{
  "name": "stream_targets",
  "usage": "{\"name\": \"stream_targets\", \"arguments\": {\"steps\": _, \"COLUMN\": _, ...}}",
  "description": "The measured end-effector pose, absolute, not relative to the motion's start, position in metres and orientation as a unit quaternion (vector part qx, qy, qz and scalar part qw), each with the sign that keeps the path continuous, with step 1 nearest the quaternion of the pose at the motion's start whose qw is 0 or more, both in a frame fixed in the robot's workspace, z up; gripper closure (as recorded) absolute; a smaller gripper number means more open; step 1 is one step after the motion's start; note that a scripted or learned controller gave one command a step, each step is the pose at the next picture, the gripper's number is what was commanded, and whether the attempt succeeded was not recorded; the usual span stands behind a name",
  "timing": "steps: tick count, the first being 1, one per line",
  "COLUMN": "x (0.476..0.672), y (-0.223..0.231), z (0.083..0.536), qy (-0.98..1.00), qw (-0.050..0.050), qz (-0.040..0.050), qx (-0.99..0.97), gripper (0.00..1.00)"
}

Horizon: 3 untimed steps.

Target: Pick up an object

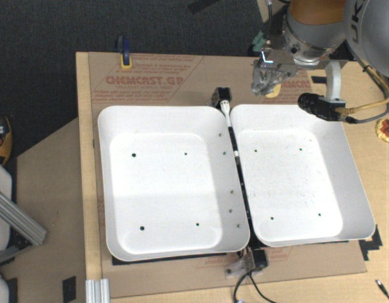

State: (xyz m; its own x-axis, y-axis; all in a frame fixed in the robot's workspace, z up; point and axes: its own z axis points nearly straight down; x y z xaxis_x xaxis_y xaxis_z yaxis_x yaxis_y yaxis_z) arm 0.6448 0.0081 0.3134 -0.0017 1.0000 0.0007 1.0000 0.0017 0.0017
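The gripper [268, 86] hangs beyond the far rim of the right bin [355, 169], over the brown board [150, 74] that carries both bins. A small pale yellow object [274, 91] sits at its fingertips, partly hidden by the metal fingers, and seems to be pinched between them; what kind of thing it is cannot be made out. The fingers point down and stand close together around that pale piece.

Above the gripper rises the arm's wrist, with its orange band [317, 2] at the top edge of the view and the grey body of the arm [374, 17] at the far right. A black cylindrical part [317, 105] with a cable juts out just to the right of the gripper, over the far right corner of the right bin.

The left bin [106, 169] lies beside the right one, their inner rims touching along a dark strip [235, 163] that runs from far to near between them. Each bin floor shows four small dark dots. A black clamp [221, 96] sits at the far end of that strip, and another fitting [254, 261] with a cable sits at the near end.

On the board's far left edge stands a small blue and yellow clamp [124, 51]. Red printed lettering [144, 79] runs across the board just behind the left bin. A grey metal rail [17, 219] lies at the left edge of the view.
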Motion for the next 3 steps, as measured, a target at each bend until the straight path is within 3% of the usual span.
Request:
{"name": "stream_targets", "arguments": {"steps": 1, "x": 0.652, "y": 0.068, "z": 0.216, "qy": 0.709, "qw": -0.004, "qz": -0.0030, "qx": 0.705, "gripper": 1.00}}
{"name": "stream_targets", "arguments": {"steps": 2, "x": 0.640, "y": 0.032, "z": 0.303, "qy": 0.706, "qw": 0.004, "qz": 0.0031, "qx": 0.708, "gripper": 1.00}}
{"name": "stream_targets", "arguments": {"steps": 3, "x": 0.619, "y": 0.044, "z": 0.322, "qy": 0.708, "qw": 0.001, "qz": 0.0014, "qx": 0.707, "gripper": 1.00}}
